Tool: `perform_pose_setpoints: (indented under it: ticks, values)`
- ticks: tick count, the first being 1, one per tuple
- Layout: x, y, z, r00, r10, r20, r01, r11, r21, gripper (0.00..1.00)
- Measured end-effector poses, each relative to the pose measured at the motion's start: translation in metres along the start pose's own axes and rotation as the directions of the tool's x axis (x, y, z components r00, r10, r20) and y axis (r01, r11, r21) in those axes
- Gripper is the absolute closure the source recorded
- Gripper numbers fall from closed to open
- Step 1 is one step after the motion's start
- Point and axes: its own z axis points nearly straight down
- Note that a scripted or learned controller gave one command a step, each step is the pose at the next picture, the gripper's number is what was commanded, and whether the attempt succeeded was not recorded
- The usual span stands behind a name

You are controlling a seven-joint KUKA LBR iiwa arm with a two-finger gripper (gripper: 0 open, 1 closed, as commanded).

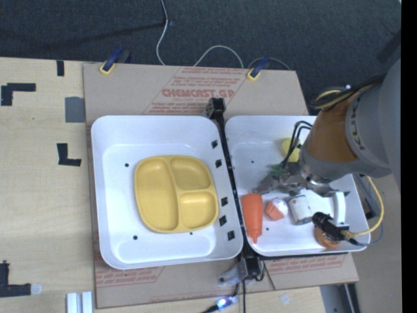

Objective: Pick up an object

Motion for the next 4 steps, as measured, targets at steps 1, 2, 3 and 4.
perform_pose_setpoints:
  ticks: [1,2,3,4]
  values:
    - [0.001,0.000,-0.011,1.000,-0.001,-0.001,0.001,1.000,0.001,1.00]
    - [0.004,0.003,-0.073,1.000,-0.001,-0.002,0.001,1.000,-0.001,1.00]
    - [0.005,0.002,-0.136,1.000,-0.001,-0.002,0.001,1.000,-0.003,1.00]
    - [0.005,0.002,-0.167,1.000,-0.001,-0.002,0.001,1.000,0.001,1.00]
